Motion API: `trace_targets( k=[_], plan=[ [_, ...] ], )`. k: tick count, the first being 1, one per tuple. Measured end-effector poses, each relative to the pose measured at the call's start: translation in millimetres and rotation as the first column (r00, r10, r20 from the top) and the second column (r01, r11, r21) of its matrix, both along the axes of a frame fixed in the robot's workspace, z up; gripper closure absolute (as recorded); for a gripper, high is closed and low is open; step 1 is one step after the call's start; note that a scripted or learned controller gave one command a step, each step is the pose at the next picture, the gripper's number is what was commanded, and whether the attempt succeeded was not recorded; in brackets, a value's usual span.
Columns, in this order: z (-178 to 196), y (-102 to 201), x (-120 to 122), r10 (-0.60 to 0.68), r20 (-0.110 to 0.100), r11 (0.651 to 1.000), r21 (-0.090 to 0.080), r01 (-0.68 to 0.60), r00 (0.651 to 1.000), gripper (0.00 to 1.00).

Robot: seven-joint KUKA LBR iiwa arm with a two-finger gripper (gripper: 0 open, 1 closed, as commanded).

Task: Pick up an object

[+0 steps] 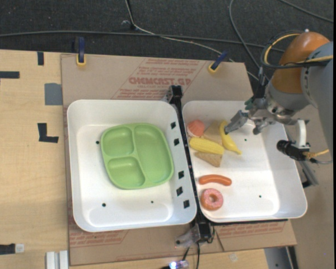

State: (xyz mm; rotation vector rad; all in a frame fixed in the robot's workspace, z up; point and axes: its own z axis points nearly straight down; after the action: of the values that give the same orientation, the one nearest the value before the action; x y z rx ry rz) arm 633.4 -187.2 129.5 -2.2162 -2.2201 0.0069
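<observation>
I am looking down on a wooden worktop (22, 167) with a cardboard sheet under two white bins, dark floor and cables beyond. Nearest me in the right bin (280, 206), a pink donut (212, 198) is lying flat, and just behind it a sausage (215, 179); both look like light, stiff plastic toys, smooth and likely to slip, so I would be pinching the sausage across its middle. Farther back a yellow corn cob (206, 145) is resting on a brown bread slice (211, 158), touching it, with a banana (230, 140) just beside and an orange-pink fruit (196, 128) at the divider. The tool (239, 121) is hovering open over the banana's far end, holding nothing. I judge the banana the likely target: curved, hard, best taken across its narrow width. In the left bin a green tray (137, 154) is sitting alone.
</observation>
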Motion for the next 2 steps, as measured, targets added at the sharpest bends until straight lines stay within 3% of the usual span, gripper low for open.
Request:
trace_targets(
  k=[1, 2],
  plan=[
    [13.9, 0.1, 1.7, 0.001, 0.006, 1.0, -0.001, -0.001, 1.0, 1.0],
    [56.2, 0.8, -1.3, 0.0, 0.008, 1.0, 0.0, 0.001, 1.0, 1.0]
  ],
)
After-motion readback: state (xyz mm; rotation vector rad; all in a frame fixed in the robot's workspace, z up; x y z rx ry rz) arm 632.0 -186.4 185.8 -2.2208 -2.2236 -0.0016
